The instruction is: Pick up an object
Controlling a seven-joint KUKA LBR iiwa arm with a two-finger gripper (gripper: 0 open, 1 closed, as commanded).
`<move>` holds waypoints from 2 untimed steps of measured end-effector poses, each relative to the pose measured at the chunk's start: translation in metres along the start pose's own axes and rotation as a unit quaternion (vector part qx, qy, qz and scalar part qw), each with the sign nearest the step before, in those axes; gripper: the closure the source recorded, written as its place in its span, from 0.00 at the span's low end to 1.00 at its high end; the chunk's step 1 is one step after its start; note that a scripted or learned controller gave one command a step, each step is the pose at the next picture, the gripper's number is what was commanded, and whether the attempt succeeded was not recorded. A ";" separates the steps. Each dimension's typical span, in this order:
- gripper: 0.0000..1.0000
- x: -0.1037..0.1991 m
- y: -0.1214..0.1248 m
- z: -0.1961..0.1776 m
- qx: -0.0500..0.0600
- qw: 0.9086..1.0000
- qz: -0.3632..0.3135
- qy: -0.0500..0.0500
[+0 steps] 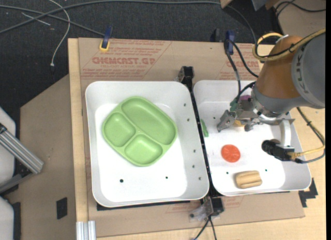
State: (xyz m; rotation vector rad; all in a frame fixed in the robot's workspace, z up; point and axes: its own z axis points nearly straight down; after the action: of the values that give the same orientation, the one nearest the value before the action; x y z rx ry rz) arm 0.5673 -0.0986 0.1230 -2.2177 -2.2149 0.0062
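In the right bin [217, 95] lie a round red-orange object [231, 153] and, nearer the front edge, a tan loaf-shaped object [248, 179]. My gripper [236, 124] hangs over the middle of this bin, just behind the red-orange object and apart from it. Its grey fingers [223, 122] are spread open and nothing sits between them. The arm's orange band [276, 73] and grey body cover the bin's back right part.
The left bin [98, 171] holds a green divided plate [138, 130]. A small green piece [204, 129] lies at the divider between the bins. A black fitting [276, 149] with cable sits at the right bin's right side. Blue clamps [107, 36] hold the cardboard base.
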 end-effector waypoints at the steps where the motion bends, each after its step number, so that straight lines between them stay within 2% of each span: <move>1: 0.00 0.001 0.000 0.040 -0.001 1.000 0.000 0.000; 2: 1.00 0.001 0.001 0.027 -0.004 1.000 0.000 0.000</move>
State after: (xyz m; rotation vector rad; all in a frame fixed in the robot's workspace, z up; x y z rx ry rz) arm 0.5682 -0.0980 0.0962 -2.2223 -2.2195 -0.0022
